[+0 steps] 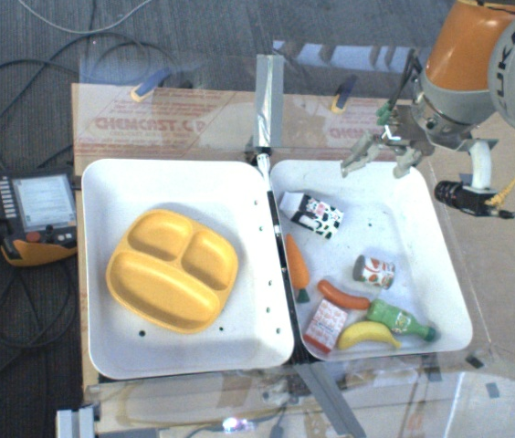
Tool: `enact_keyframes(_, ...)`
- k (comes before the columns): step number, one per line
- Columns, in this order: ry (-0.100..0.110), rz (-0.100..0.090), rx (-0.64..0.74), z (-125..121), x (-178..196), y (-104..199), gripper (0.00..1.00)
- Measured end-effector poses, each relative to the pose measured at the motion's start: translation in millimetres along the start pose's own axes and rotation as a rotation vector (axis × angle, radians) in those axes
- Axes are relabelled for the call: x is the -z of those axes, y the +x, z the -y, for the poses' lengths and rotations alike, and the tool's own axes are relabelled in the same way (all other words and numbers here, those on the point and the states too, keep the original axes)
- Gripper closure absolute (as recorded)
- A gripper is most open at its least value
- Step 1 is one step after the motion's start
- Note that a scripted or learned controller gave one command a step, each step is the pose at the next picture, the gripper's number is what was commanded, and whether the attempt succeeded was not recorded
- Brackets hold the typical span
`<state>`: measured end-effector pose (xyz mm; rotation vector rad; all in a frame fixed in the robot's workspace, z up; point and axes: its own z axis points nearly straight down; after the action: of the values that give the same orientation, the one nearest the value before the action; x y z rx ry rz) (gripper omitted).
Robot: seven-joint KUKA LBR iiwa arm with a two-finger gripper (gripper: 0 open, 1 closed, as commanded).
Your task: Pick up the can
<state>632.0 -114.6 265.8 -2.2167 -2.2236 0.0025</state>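
Observation:
The can (373,271) is small, with a red and white label and a grey lid, and lies on its side in the middle of the right bin (422,210). My gripper (382,161) hangs over that bin's far edge, well above and behind the can. Its fingers (358,160) are spread apart and nothing sits between them, so it is open.
Around the can lie a black-and-white carton (317,214), a carrot (297,266), a sausage (342,295), a red packet (326,324), a banana (368,335) and a green bottle (402,319). The left bin (111,345) holds a yellow divided tray (173,268).

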Motion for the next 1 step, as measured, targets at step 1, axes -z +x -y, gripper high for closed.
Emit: enact_keyframes(1, 0.001, 0.001, 0.078, 39.4, -84.9, -47.4, 0.00)
